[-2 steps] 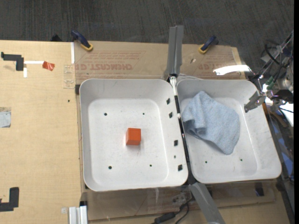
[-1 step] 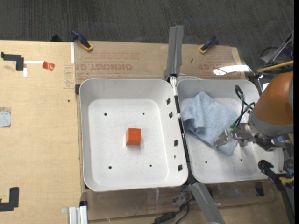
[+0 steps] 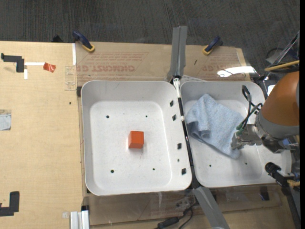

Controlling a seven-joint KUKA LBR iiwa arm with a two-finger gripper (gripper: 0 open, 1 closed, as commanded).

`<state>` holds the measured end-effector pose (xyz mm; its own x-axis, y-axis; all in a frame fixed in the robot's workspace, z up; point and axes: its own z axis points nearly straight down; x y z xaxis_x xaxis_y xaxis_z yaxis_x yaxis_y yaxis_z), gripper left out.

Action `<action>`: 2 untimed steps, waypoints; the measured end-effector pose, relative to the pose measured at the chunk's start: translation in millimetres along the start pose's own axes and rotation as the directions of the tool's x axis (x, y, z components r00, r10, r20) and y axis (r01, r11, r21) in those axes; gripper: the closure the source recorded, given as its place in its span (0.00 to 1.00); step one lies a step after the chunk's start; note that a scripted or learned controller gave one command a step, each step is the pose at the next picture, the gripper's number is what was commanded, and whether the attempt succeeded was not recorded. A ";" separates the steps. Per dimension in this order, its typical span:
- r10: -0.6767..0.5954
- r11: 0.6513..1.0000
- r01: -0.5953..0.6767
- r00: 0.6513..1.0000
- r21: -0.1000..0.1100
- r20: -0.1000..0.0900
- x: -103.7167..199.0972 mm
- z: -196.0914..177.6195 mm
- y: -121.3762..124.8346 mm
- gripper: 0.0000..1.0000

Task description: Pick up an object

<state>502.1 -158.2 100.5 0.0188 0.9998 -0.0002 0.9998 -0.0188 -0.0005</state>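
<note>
The arm [image 3: 281, 104] is seen at the right edge of the frame, reaching over the right bin [image 3: 214, 175]. The gripper [image 3: 237, 142] is low, at the lower right edge of the cloth [image 3: 212, 123], and appears to be touching it. Whether the pincer is apart or together cannot be told; that part is too small and dark to be read. No cloth is clearly seen between its tips, so no hold is claimed.

2 candidates are on offer. The cloth is heaped in the upper left half of the right bin, against the divider. The block [image 3: 136, 139], small and orange-red, is sat near the middle of the left bin [image 3: 95, 175], well apart from the gripper.

Risks are judged as follows. Only a thin fold at the cloth's edge may be nipped, and it could slide out as the arm is raised. Soft fabric may be pressed flat against the bin floor and nothing caught at all. If a corner is caught, the rest may be dragged and the grip pulled loose by its weight.
</note>
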 end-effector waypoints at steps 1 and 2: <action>0.110 0.994 -0.110 0.994 0.001 0.001 39.7 9.3 28.7 1.00; 0.356 0.935 -0.356 0.935 0.002 0.003 76.8 -90.5 60.0 1.00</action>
<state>563.6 -82.5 190.9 0.3730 0.9278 -0.0029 0.9278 -0.3730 -0.0021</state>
